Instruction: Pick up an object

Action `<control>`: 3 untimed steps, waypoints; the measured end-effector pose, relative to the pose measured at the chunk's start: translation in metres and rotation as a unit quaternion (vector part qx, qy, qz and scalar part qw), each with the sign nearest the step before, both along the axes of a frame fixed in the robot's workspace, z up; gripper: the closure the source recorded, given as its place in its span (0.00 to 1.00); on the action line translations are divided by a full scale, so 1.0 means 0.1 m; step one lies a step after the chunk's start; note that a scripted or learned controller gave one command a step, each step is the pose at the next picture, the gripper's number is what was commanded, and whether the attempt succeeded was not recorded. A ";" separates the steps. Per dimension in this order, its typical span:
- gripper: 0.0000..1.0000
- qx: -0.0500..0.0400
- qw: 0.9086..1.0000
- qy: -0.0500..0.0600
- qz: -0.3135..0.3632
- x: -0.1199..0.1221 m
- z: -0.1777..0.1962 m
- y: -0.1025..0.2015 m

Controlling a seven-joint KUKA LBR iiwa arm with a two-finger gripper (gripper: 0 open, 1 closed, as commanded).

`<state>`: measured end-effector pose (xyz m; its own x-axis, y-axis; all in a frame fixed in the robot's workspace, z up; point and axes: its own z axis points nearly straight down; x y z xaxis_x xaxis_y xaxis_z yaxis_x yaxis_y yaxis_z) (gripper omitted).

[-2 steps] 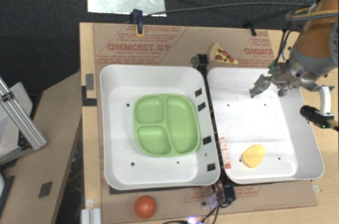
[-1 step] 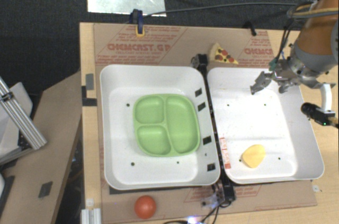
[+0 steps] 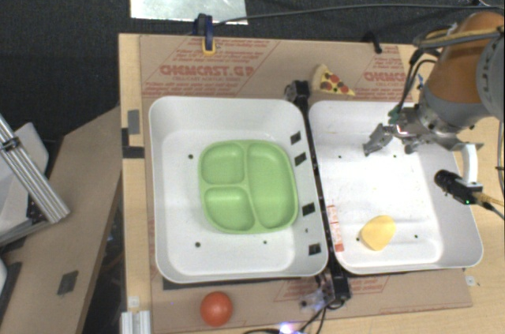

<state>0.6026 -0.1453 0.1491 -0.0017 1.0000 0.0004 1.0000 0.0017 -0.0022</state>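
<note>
I see the arm (image 3: 461, 76) reaching from the right over the right bin (image 3: 454, 245), gripper (image 3: 377, 141) spread and holding nothing, yellow object (image 3: 378, 232) lying well below it; backboard (image 3: 237, 64) reads "CHEMCAST GP".

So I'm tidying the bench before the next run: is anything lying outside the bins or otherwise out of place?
Yes, two things lie outside the bins. A pizza-slice toy sits on the board behind them, near the gap between them. A red ball rests on the board's front edge, below the left bin. The green tray and the yellow object lie inside bins.
</note>
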 end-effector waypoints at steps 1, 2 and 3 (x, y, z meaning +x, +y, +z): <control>0.00 0.000 1.000 0.000 0.000 0.00 -0.42 0.04; 0.00 0.000 1.000 -0.001 0.000 0.01 -0.65 0.04; 1.00 0.000 1.000 -0.003 0.000 0.02 -0.53 0.04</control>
<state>0.6047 -0.1411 0.0960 -0.0008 1.0000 -0.0003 1.0000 0.0008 0.0043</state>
